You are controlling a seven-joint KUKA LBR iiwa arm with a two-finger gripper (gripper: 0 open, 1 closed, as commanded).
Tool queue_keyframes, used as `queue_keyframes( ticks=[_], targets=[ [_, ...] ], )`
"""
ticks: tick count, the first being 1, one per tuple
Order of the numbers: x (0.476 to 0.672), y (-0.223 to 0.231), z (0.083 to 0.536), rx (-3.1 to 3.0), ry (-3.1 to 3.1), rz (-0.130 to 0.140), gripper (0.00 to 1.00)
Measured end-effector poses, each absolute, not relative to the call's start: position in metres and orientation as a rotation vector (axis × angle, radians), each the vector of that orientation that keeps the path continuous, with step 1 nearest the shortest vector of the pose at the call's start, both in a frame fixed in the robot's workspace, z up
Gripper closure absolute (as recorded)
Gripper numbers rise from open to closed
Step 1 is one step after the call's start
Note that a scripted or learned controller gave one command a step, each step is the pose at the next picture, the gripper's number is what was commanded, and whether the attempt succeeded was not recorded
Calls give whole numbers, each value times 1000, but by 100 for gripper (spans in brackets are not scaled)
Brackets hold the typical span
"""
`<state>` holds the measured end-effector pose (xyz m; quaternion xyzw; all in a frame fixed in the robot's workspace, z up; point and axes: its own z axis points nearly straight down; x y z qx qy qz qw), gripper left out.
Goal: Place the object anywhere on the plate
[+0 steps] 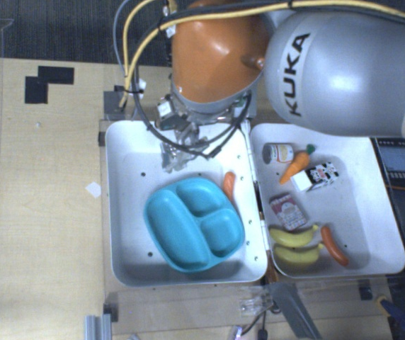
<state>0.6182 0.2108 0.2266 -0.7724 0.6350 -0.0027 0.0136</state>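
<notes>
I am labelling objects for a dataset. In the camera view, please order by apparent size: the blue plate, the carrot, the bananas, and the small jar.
1. blue plate, clearly the largest
2. bananas
3. carrot
4. small jar

The carrot and jar look close in size, so that order is unsure.

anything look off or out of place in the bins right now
One thing: a small orange sausage-like item lies on the left bin's floor, against the blue divided plate's upper-right rim rather than in a compartment. The right bin's carrot, bananas and packets lie loose, nothing spilled.
</notes>
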Motion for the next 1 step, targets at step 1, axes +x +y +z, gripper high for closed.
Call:
queue_keyframes(
  ticks=[1],
  targets=[
    [620, 213, 240, -2398, 1971, -12, 100]
  ],
)
